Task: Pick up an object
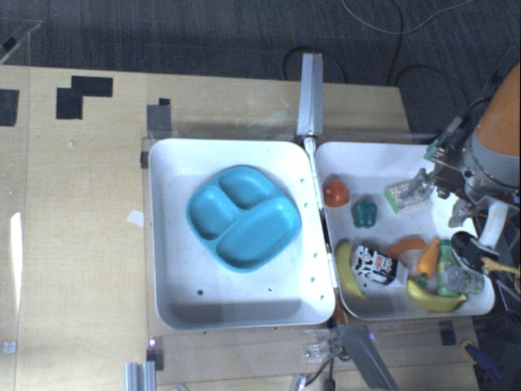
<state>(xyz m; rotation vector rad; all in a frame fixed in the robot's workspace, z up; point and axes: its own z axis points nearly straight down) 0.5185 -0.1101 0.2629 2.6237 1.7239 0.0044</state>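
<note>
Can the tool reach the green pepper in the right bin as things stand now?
Probably yes. The green pepper lies apart from the tomato and the banana, open from above, with the tool close to its right.

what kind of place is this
Likely a robotics lab test bench: two white bins fixed to a wooden bench, toy food like a banana, and cables trailing over grey carpet.

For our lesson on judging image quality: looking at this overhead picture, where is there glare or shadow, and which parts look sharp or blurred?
Camera view: even, soft light; a pale streak of glare on the bench at the left edge; a grey shadow along the left bin's near inner wall; the blue divided plate is fairly sharp; the small items in the right bin look soft; the arm is cut off at the right.
</note>
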